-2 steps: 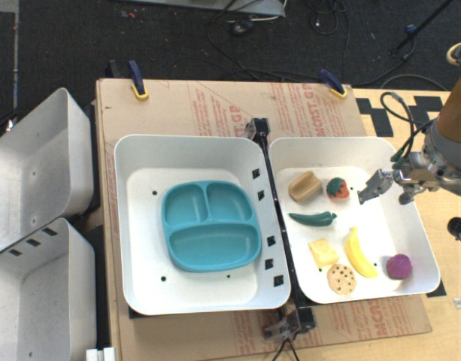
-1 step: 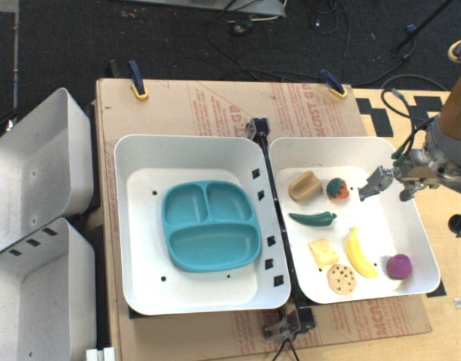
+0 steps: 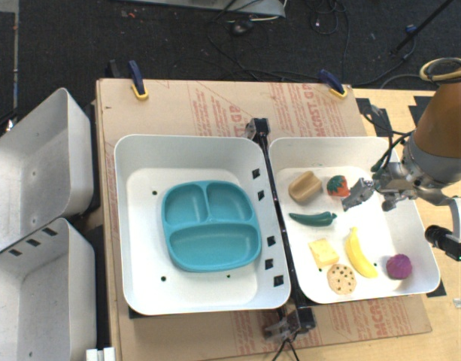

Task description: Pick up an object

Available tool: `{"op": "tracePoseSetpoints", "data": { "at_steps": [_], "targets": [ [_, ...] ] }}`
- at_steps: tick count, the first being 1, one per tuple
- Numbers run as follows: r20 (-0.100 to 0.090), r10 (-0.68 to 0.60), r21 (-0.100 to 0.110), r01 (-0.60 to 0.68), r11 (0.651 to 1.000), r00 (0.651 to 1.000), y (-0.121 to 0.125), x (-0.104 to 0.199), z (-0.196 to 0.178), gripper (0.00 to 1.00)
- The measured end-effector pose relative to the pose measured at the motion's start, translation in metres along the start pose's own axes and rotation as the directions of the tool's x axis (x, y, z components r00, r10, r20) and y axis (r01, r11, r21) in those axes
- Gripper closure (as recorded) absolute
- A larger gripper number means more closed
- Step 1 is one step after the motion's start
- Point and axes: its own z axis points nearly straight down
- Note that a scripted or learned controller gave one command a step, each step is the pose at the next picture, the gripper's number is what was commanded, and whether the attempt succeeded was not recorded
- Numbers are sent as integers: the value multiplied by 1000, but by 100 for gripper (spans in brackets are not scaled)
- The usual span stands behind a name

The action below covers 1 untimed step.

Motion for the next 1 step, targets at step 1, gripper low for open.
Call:
{"op": "tracePoseSetpoints", "data": {
  "at_steps": [1],
  "targets": [
    [0,1,1,-1,1000,1000,6,7,60,0]
  ]
}}
